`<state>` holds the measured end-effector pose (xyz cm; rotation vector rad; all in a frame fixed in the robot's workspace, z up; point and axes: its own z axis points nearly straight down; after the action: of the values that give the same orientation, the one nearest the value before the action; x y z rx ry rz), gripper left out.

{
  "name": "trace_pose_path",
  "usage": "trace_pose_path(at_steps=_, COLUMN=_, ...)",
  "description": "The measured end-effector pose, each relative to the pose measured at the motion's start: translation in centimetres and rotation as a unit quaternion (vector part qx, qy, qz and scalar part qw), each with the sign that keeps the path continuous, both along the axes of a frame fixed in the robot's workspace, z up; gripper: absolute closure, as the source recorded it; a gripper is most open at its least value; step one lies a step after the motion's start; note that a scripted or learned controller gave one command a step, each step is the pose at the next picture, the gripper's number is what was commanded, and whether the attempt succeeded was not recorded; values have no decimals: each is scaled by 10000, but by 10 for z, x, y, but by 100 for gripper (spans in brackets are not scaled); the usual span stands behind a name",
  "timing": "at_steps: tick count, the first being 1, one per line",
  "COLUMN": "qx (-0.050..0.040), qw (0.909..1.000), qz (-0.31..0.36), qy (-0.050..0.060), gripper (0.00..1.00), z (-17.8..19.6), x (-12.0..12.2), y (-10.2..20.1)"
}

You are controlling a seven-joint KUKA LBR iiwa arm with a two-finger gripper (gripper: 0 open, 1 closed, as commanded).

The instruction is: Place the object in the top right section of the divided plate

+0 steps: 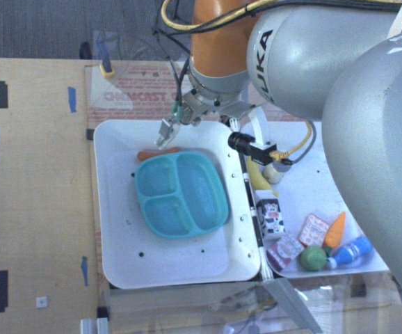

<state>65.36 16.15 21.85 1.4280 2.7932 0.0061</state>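
A blue divided plate (181, 194) with three sections lies in the left white bin (117, 207). A small orange-red, sausage-shaped object (154, 155) lies on the bin floor, touching the plate's far rim and partly hidden behind it. My gripper (165, 138) hangs just above that object's right end, pointing down and to the left. The view shows nothing held in it. The grey arm with its orange band (222, 26) reaches in from the upper right.
The right bin (305, 179) holds a banana (259, 176), a small black-and-white carton (272, 218), a pink packet (315, 228), an orange carrot (335, 229), a green lime (313, 257), a blue bottle (350, 250) and a dark red pouch (282, 252).
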Motion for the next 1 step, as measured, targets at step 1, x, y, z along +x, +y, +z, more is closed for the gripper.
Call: trace_pose_path(at_steps=1, qx=29, qw=9982, qz=599, qy=-82, gripper=0, z=-106, x=-51, y=-37)
